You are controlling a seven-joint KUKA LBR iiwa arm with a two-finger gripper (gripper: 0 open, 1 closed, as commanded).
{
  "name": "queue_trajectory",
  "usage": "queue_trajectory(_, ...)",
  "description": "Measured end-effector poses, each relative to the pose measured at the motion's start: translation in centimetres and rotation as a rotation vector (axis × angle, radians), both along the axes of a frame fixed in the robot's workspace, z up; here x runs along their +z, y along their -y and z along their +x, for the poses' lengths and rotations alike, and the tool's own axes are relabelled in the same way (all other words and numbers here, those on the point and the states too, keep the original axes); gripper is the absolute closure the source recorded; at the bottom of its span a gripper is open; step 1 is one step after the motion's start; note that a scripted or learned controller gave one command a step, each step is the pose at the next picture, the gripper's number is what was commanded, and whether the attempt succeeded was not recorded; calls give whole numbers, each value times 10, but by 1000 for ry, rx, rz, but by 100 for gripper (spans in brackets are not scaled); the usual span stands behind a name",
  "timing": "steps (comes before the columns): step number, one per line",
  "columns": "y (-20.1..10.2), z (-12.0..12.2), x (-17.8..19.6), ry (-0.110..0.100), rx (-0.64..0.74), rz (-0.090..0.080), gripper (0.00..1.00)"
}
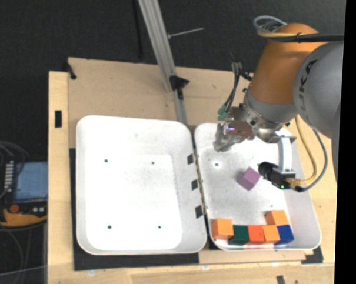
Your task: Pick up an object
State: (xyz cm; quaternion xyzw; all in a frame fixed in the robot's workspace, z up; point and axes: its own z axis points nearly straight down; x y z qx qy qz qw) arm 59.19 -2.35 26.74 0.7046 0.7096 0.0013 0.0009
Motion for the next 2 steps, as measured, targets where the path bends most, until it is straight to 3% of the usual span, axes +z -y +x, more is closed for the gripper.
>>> queue_trajectory(2,-109,17,-12,0,1,0,100)
